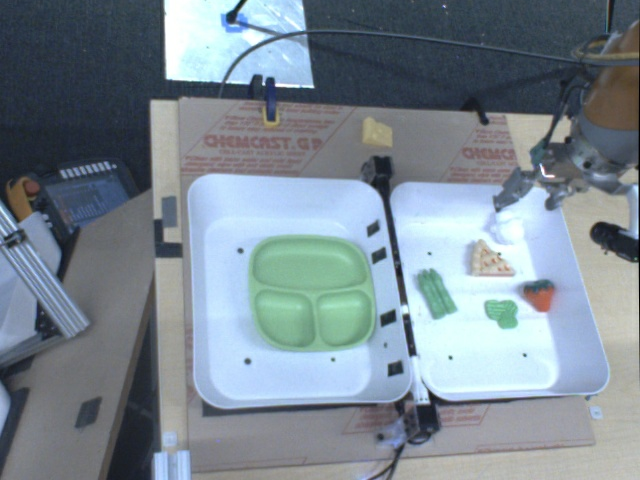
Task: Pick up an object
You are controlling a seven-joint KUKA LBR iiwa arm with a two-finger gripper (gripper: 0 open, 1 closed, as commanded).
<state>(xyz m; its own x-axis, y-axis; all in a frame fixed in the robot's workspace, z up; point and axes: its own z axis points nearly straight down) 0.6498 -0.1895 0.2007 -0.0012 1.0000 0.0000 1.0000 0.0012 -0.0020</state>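
The claw (532, 190) hovers above the far right corner of the right bin (575, 363), its two fingers spread apart and gripping nothing, apparently positioned to descend for a pick. Closest below it sits a tan, speckled pizza-slice toy (490, 260); a small white object (508, 230) lies between them.

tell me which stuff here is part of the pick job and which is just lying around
Part of the job:
- gripper, above the right bin's far edge
- pizza slice toy
- green asparagus toy
- small green toy
- red strawberry toy
- white object
- right bin

Just lying about:
- green divided plate in the left bin
- yellow block on the cardboard
- handheld controller
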